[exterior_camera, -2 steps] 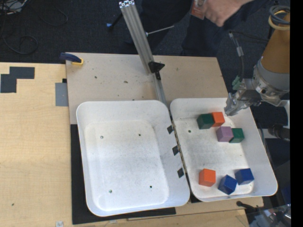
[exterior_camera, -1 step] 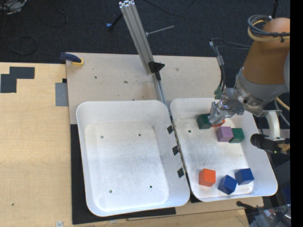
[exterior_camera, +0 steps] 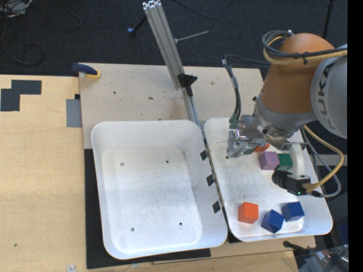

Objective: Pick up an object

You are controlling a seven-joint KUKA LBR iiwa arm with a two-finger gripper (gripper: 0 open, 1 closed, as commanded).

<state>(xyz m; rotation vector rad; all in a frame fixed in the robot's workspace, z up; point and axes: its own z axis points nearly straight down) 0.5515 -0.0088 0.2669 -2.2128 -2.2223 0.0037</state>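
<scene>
Two shallow white bins sit side by side on the bench. The left bin (exterior_camera: 113, 152) is the larger in view, its floor speckled with small dark marks. The right bin (exterior_camera: 227, 208) carries all the blocks.

At the near end of the right bin lie three blocks in a loose row: an orange cube (exterior_camera: 248, 212) on the left, a blue cube (exterior_camera: 273, 220) just right of it and slightly nearer, and a second blue cube (exterior_camera: 292, 211) further right, close to the first blue one. Toward the far end, a purple cube (exterior_camera: 269, 160) rests beside a green block (exterior_camera: 285, 161), the two touching or very nearly so. A small patch of red-orange block (exterior_camera: 261, 147) shows just far-left of the purple cube, mostly hidden beneath the arm's wrist.

The arm reaches in from the right, its orange band above the wrist, and the gripper (exterior_camera: 236, 146) hangs over the far-left part of the right bin, near the dividing edge between the bins. Whether it is released or clenched cannot be told from this slant, and nothing can be seen held in it.

The red-orange block and the purple cube lie just to the right of the gripper. The orange cube and both blue cubes are well apart from it, toward the near end.
</scene>
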